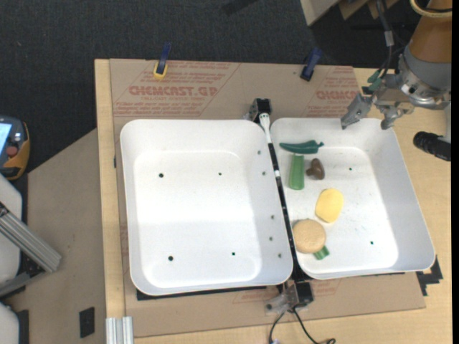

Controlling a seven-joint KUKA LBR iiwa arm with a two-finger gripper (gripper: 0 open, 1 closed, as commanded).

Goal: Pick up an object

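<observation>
Yellow object (329,205) lies well apart from open, empty tool (371,115).

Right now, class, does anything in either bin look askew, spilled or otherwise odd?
Nothing stands out. The right bin holds a small loose cluster: green pepper, green cylinder, brown lump, yellow piece and tan round piece.

Robotics lab: cardboard-covered bench (215,84) clamped at the far edge (162,64), two white bins (143,142) side by side, aluminium extrusion (25,239) at left, cables (287,321) at the near edge.
</observation>
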